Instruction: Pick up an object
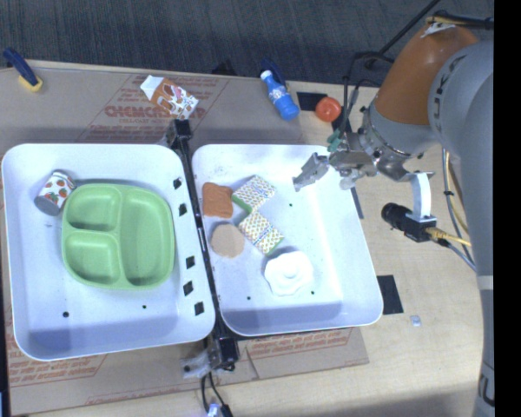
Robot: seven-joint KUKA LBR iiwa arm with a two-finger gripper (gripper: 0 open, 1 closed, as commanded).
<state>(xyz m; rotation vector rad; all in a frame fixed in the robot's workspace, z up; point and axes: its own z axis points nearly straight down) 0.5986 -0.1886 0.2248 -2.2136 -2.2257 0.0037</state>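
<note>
Jaws (311, 172) hang over the right bin's (352, 233) upper right part, with nothing between them; whether they are parted or closed cannot be told.

The likely targets lie well to their left in the same bin: two patterned sponges (259, 211), an orange block (216, 200), a tan disc (227, 241) and a white lump (287, 273). The sponges form a rough chevron, long axes slanting, the upper one pointing up-right, the lower one down-right. They sit close to the block and disc, so a descent there could nudge neighbours or pinch two at once. A grip along a sponge's long axis would likely slip. The white lump stands more apart but looks soft and low, easy to miss.
</note>
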